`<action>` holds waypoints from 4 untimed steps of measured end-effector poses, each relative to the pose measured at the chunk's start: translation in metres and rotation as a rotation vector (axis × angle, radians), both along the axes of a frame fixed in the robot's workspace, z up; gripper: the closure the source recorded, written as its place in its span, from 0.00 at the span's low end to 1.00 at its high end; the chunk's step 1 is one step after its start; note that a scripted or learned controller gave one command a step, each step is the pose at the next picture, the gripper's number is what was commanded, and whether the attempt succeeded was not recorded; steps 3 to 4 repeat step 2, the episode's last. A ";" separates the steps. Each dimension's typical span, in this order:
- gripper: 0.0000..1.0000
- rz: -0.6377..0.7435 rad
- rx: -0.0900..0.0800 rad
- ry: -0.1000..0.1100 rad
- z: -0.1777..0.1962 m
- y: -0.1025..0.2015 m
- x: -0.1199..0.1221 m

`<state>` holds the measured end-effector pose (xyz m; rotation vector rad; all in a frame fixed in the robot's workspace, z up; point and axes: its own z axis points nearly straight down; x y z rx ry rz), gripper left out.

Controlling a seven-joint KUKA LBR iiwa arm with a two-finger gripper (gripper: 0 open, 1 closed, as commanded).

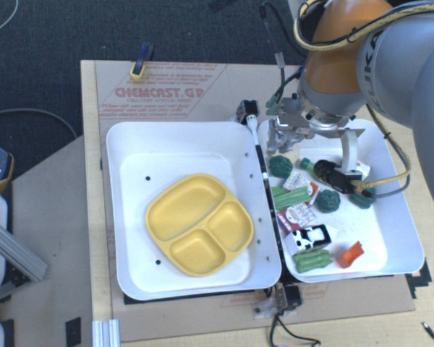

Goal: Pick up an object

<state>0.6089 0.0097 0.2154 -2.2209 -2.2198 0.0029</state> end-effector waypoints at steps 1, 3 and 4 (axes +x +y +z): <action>1.00 0.000 0.001 -0.004 0.014 -0.003 -0.006; 1.00 0.001 0.000 -0.001 -0.001 0.002 0.002; 1.00 0.001 0.000 -0.001 -0.001 0.002 0.002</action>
